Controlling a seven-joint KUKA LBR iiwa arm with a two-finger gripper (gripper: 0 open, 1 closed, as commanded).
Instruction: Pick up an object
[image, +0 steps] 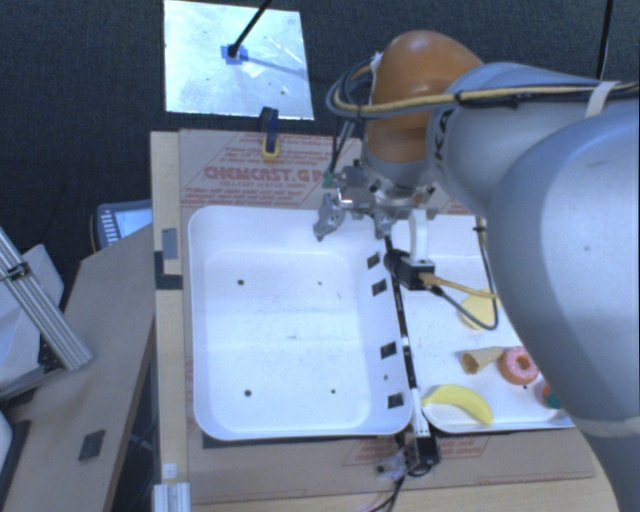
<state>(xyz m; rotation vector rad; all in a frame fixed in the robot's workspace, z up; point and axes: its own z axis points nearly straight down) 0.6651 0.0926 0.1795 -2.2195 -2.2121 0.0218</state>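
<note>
My gripper (353, 226) hangs over the far edge of the left bin (215, 400), close to the divider between the two bins. Its two fingers stand apart, one finger (324, 224) on the left and the other on the right, with nothing between them. In the right bin (432, 320) lie a yellow banana (458, 403), a tan cone (480, 358), a pink donut (518, 366) and a pale yellow piece (481, 309). The arm's grey body covers much of the right bin.
A small red and green item (551, 394) peeks out from under the arm at the right bin's near corner. A black clip strip (398, 330) runs along the divider. Cardboard (250, 172) lies behind the bins, with a yellow clamp (270, 140) on it.
</note>
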